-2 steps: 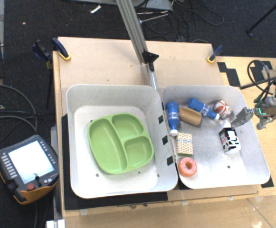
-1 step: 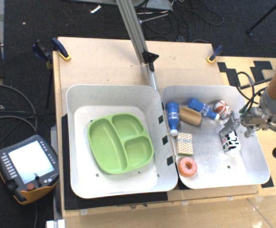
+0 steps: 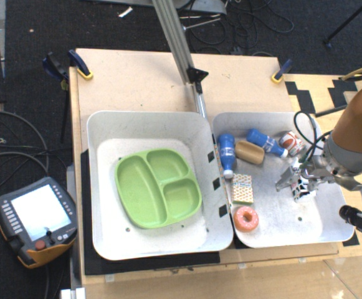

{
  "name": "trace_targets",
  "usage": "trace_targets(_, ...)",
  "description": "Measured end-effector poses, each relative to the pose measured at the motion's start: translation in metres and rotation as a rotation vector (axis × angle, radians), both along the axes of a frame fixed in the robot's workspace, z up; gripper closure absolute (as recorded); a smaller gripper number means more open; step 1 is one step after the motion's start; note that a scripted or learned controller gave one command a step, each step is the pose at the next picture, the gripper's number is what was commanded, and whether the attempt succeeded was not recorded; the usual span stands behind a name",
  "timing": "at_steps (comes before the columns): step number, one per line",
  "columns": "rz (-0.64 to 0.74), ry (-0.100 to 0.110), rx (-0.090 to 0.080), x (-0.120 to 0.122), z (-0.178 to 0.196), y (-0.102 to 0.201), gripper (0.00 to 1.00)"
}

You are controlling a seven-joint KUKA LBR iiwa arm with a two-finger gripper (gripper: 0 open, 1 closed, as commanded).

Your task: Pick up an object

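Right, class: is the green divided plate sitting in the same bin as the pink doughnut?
No. The green divided plate lies in the left bin, while the pink doughnut lies in the right bin.

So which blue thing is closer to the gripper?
The smaller blue item, lying beside the tan cylinder toward the gripper. The other one, a blue bottle with a white cap, lies farther off along the bin's left wall.

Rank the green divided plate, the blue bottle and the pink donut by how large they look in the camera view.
1. green divided plate, by far the largest.
2. blue bottle.
3. pink donut, the smallest.
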State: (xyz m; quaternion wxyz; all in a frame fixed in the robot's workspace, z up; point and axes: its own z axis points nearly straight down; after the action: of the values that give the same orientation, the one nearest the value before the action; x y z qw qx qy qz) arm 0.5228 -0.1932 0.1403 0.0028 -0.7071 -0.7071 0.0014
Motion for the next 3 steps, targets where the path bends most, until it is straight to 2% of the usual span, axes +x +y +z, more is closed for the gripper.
trace_targets(1, 0.000, -0.031, -0.016, 0.007, -0.019, -0.005, 0.00)
trace_targets(2, 0.000, -0.035, -0.018, 0.008, -0.009, -0.005, 1.00)
trace_targets(3, 0.001, -0.010, -0.004, 0.003, 0.038, -0.010, 1.00)
